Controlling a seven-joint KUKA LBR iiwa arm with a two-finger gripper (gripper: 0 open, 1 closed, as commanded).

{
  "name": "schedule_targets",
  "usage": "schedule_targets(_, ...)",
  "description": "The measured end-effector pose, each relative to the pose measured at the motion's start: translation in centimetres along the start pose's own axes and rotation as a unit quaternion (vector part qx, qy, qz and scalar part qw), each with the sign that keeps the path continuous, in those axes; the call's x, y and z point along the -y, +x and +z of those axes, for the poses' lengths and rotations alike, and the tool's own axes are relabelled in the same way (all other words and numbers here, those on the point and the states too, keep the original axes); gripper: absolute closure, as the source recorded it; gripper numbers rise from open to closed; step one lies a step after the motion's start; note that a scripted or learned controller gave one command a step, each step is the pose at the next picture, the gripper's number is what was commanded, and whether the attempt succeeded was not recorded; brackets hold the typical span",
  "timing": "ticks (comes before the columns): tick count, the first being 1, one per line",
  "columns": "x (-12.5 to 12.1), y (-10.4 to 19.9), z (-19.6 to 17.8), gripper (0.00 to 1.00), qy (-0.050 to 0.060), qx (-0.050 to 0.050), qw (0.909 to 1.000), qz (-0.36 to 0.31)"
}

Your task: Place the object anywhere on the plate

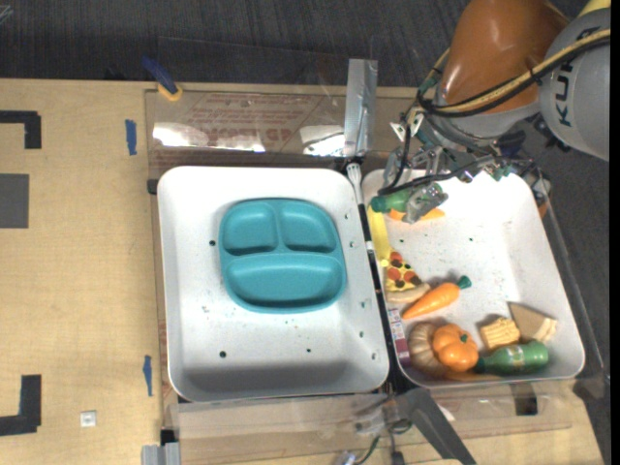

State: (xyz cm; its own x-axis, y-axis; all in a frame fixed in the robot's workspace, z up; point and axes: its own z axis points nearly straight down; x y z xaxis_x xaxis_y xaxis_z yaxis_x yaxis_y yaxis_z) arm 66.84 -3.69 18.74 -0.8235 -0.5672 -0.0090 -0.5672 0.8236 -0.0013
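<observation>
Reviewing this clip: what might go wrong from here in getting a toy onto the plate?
The gripper works at the right bin's far left corner, against the wall, so a grasp may slip. The toys lie crowded together; two may lift. The teal plate sits past both rims, a long carry.

even, bright overhead light, glare on the clear sheet (252, 124) behind the bins, slightly soft focus.

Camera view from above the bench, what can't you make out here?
- Gripper: cables and the wrist above it cover it, so open or shut is unclear, as is any hold on the green and orange toy beside it.
- Toy food piled in the right bin's near corner, behind the carrot: overlapping and too small to name surely.
- Arm: cut off by the top and right edges.
- Plate: plainly seen, nothing on it.
</observation>
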Motion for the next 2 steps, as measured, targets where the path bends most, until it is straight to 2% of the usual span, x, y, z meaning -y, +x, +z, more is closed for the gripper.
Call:
schedule_targets(1, -7.0, -1.1, -1.3, 1.00, 0.000, 0.000, 1.0000, 0.007)
schedule_targets(2, -11.1, -7.4, 6.3, 1.00, -0.001, -0.001, 0.9926, -0.122)
